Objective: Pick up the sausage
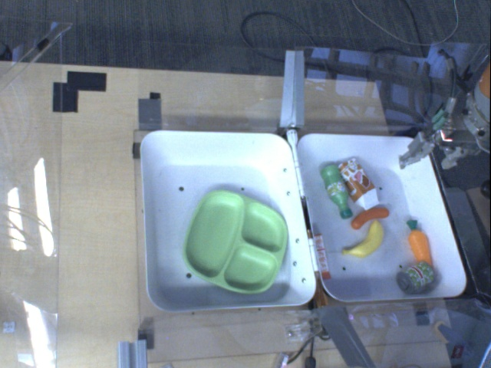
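You have two shallow white bins side by side on the bench: the left bin (pixel 157 228) holds a green divided plate (pixel 236 241) with three compartments, lying a little below the bin's middle and turned at a slant. The right bin (pixel 453 244) carries the smaller things. The arm comes in at the upper right, and its gripper (pixel 420 150) hangs over the right bin's upper right corner, well apart from everything in the bin; you cannot tell from this slanted look whether its fingers are spread or pressed together, and nothing shows between them. Below it, look at the cluster near the bin's middle: a green bottle (pixel 334 189) lies tilted just beside a small red-and-white carton (pixel 359 182), the two touching or nearly so. The sausage (pixel 370 218), your target, lies just below the carton's lower end, slanted, with the yellow banana (pixel 366 242) just beneath it. To the right, the carrot (pixel 419 244) stands apart from those, and a dark rounded object (pixel 416 278), too blurred to name, sits just below it near the bin's lower right corner.
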### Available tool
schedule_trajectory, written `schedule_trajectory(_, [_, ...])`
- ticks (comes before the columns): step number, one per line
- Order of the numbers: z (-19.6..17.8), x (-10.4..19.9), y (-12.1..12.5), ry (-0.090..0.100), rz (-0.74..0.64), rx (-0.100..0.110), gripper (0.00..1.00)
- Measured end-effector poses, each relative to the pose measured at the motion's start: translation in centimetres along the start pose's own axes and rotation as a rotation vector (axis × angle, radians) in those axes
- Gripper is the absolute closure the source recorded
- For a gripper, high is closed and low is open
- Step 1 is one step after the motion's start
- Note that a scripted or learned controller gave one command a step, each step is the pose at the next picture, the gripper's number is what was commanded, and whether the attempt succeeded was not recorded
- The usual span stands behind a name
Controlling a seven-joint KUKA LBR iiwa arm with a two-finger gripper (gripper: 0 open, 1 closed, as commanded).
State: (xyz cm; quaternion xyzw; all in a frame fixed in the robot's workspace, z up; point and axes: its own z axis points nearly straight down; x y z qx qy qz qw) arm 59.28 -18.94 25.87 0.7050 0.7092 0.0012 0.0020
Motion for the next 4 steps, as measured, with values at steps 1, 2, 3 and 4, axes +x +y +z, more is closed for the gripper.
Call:
schedule_trajectory(1, [14.2, 3.5, -3.6, 0.001, -0.031, 0.001, 0.00])
schedule_trajectory(2, [16.9, 5.0, -2.6, 0.000, -0.172, -0.006, 0.00])
schedule_trajectory(3, [15.7, 5.2, -2.3, 0.000, -0.174, -0.014, 1.00])
schedule_trajectory(4, [1.2, 8.9, 0.1, 0.000, -0.120, -0.005, 1.00])
